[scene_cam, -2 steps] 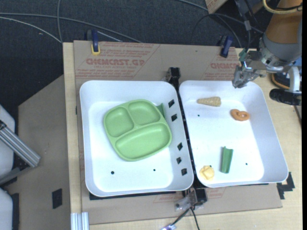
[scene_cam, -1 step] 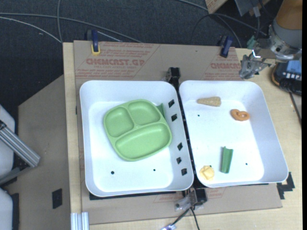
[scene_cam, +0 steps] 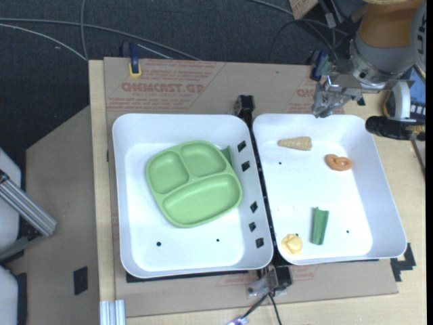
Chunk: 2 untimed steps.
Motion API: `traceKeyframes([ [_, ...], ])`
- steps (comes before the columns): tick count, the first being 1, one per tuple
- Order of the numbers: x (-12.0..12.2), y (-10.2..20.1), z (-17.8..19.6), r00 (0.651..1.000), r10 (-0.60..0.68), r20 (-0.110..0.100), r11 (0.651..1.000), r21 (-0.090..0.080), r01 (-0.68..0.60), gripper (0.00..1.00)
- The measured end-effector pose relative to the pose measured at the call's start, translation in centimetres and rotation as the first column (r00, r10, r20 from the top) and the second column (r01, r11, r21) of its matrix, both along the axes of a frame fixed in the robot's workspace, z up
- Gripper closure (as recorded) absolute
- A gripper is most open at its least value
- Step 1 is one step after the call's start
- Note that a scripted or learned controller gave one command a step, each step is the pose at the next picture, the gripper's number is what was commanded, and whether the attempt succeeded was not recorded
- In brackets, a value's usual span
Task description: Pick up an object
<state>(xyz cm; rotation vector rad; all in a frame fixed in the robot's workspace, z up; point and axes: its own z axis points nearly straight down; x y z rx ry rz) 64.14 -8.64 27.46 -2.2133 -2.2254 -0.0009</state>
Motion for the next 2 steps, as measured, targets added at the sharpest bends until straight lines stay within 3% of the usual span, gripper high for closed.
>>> traceKeyframes([
  [2,-2.1,9.9,-0.2,1.0,-0.001,-0.001,1.0,-0.001,0.001,1.0],
])
